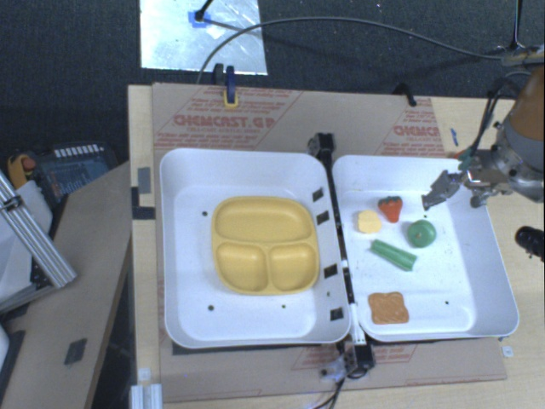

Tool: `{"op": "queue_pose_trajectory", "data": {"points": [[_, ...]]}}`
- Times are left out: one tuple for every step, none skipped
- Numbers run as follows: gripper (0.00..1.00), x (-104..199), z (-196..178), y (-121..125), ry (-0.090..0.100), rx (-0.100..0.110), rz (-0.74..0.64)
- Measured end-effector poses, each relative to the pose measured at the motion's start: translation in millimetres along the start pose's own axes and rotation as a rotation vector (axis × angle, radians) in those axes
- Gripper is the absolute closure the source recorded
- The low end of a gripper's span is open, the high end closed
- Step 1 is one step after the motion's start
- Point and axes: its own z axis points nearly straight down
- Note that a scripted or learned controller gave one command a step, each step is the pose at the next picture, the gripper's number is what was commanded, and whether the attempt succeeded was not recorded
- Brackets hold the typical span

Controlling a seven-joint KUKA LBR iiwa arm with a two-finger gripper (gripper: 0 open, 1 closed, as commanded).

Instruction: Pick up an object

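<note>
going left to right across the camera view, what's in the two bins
Yellow three-compartment plastic tray in the left white bin → pale yellow chunk → red strawberry-like toy → green stick-shaped piece → round green ball-like toy → gripper above the right white bin.

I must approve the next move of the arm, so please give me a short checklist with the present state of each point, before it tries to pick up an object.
1. Objects lie in the right bin, on the arm's side: ok. Strawberry, yellow piece, green ball, green stick, toast.
2. Objects apart from each other: not ok for the strawberry and yellow piece, which sit very close; ok for the toast.
3. Gripper carries nothing: ok, nothing seen between its fingers.
4. Gripper directly over a target: not ok, it is up and right of the strawberry.
5. Gripper height above the bin floor: cannot tell.
6. Yellow tray away from the arm's path: ok, it is in the left bin.
</note>
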Motion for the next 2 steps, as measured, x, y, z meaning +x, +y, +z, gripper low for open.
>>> {"op": "queue_pose_trajectory", "data": {"points": [[0.0, -2, 42, -3, 0.0, 0.001, 0.002], [0.0, 4, 87, -9, 0.001, 0.003, 0.002]]}}
